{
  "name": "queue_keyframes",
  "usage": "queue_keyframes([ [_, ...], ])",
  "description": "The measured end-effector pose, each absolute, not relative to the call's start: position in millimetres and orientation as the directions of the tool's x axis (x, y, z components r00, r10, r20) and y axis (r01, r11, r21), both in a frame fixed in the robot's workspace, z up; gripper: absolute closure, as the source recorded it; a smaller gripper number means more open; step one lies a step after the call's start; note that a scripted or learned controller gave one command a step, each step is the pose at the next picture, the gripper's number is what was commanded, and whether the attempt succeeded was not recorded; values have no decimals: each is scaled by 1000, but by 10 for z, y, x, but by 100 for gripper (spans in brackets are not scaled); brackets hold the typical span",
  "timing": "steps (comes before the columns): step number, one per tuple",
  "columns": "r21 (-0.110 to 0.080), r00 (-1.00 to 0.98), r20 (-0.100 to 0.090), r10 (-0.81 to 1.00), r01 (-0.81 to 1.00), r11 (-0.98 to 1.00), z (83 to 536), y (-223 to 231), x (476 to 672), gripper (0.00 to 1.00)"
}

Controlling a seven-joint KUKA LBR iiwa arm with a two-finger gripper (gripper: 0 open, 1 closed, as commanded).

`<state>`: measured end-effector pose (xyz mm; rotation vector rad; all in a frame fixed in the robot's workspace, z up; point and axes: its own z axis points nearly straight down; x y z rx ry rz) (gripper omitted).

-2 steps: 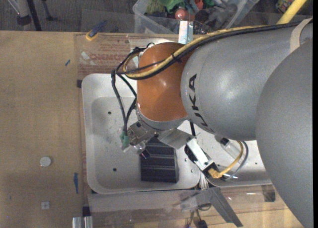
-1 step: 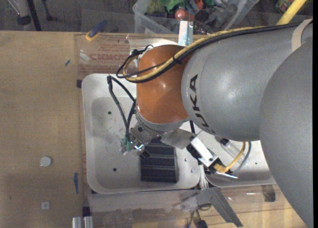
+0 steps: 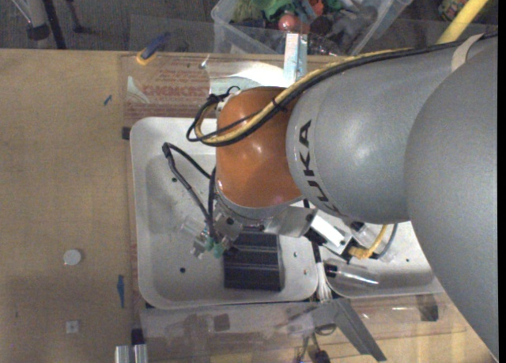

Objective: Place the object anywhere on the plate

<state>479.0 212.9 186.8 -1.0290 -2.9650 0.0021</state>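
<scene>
— Where's the thing it's meant to put on the plate?

— My best guess is that small greenish piece (image 3: pixel 210 247), low in the middle of the frame. It's just left of the black body of the gripper (image 3: pixel 251 262), over the floor of the left bin (image 3: pixel 158 195). It's too small and blurred for me to say what it is, or whether it's lying on the bin or touching the tool.

— Is the gripper holding it?

— I can't tell. The wrist points down into the bin and the orange band (image 3: pixel 253 156) sits right above it, so whether the gripper is open or closed is hidden from where I stand.

— And the plate?

— I couldn't place it. The arm (image 3: pixel 379 140) covers a good part of both bins, and only a corner of the right bin (image 3: pixel 395 274) peeks out at the lower right.

— So what worries you?

— Mostly a lift with nothing in it. If the greenish piece is beside the tool rather than in it, the arm could carry nothing over and let go over the plate for no gain. A piece that small might also be pinched by an edge and slip out on the way across, landing in the bin or on the divide between the two.

— Anything else?

— The black cable (image 3: pixel 186 172) loops out to the left of the wrist, above the bin floor. A swing or twist could drag it through the bin and knock the piece aside.
</scene>
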Motion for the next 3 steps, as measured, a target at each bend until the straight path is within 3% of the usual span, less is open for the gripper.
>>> queue_keyframes([
  [1,-1,-793,1,610,610,793,2128,1480,4797,100],
  [2,2,-892,-1,453,453,892,1982,2121,4794,100],
  [3,-1,-785,2,619,619,785,1842,673,4795,100],
])
